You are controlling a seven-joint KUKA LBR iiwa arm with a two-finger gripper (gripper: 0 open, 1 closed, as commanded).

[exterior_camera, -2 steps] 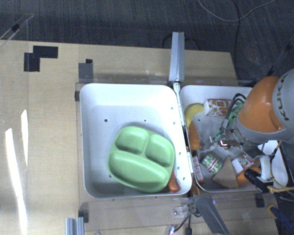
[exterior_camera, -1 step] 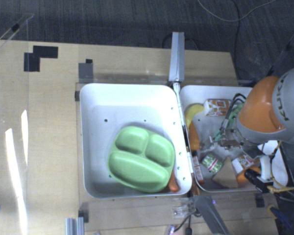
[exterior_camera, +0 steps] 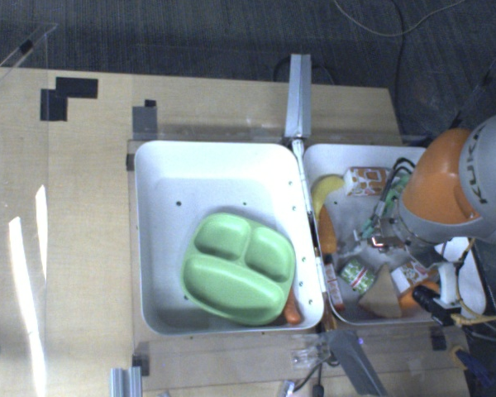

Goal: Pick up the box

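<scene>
The box (exterior_camera: 365,180) is a small carton with orange and white print, lying at the back of the right bin (exterior_camera: 347,157). My gripper (exterior_camera: 379,236) hangs low over the middle of that bin, in front of the box and a little to its right, among cluttered items. The grey wrist with its orange band (exterior_camera: 443,190) comes in from the right and covers the bin's right side. Nothing is visibly held.
Around the gripper lie a yellow object (exterior_camera: 326,191), an orange item (exterior_camera: 324,235), a green-labelled can (exterior_camera: 357,276) and a brown cardboard piece (exterior_camera: 385,298). The left bin (exterior_camera: 161,180) holds a green divided plate (exterior_camera: 240,267). A metal divider post (exterior_camera: 298,98) stands between the bins.
</scene>
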